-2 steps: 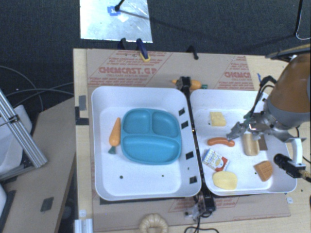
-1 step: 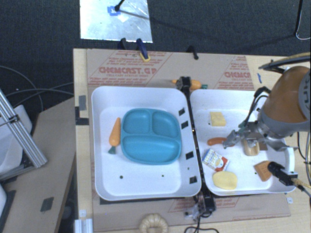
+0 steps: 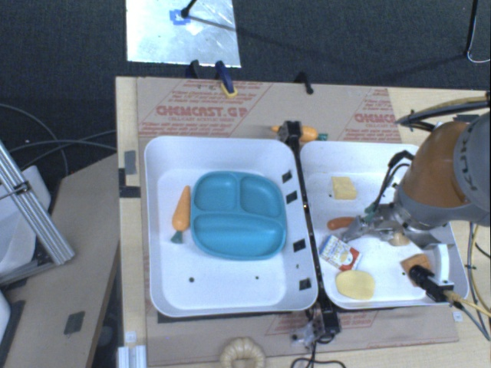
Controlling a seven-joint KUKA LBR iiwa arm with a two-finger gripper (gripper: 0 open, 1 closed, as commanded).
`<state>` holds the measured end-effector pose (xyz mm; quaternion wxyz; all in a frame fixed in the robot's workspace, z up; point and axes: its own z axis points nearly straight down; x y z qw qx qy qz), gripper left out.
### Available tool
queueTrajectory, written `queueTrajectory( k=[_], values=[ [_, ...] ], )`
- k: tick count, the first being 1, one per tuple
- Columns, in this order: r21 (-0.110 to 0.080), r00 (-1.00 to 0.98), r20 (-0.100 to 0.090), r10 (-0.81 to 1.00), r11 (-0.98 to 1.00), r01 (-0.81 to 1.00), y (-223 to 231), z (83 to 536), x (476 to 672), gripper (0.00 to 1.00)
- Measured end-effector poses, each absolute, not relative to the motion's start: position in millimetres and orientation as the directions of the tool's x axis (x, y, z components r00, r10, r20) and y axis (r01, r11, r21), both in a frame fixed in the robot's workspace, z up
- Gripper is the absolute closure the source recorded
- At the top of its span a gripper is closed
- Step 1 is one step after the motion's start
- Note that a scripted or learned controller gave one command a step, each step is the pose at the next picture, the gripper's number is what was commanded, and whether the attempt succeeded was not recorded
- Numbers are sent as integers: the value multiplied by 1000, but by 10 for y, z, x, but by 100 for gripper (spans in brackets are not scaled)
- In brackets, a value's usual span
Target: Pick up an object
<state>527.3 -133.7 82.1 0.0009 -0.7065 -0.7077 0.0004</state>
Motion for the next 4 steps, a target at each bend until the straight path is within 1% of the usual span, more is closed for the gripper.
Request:
queueTrajectory(
  k=[1,3,4],
  values=[
    [3,-2,0,1000,2,1000,-1342,951,5286,100],
    [5,-2,-1,1000,2,1000,-1348,1908,5160,100],
    [5,-4,-1,1000,4,1000,-1350,2261,5175,100]
  ],
)
